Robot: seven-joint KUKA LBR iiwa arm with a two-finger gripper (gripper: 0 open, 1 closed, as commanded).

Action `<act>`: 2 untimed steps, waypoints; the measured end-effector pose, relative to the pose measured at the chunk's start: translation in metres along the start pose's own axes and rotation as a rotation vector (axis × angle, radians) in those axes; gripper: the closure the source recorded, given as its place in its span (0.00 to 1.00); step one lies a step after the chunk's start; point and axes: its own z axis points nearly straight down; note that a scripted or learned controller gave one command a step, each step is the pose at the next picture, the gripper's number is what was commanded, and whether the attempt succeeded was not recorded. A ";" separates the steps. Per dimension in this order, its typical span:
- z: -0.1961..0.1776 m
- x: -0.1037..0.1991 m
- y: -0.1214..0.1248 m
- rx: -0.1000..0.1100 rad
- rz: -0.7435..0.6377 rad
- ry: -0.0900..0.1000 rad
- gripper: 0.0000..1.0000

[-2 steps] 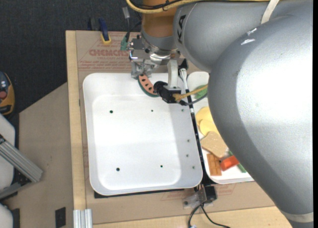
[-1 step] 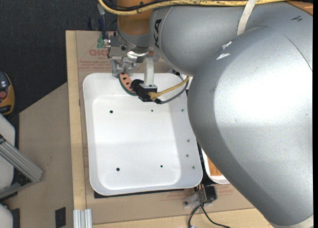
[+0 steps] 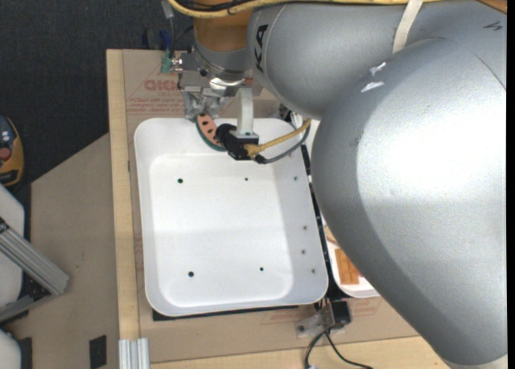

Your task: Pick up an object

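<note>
Grey-and-orange arm's two-finger gripper (image 3: pixel 216 130) at twelve o'clock of the shallow white plastic bin (image 3: pixel 229 279), pinching a curved brown-and-green object (image 3: pixel 208 128).

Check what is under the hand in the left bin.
Under the hand, at the left bin's far edge, a small curved reddish and dark green object shows. The hand covers most of it, so I cannot identify it.

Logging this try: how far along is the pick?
Done: the gripper has reached the far edge of the left bin. In hand: a small curved green and reddish object sits right at its tip, but a grasp isn't clear. Left: gripping and lifting it.
</note>
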 end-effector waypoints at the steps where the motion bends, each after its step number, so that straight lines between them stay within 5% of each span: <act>1: -0.010 0.001 0.000 -0.003 -0.002 0.000 1.00; 2: -0.021 0.002 0.001 -0.006 -0.004 0.000 1.00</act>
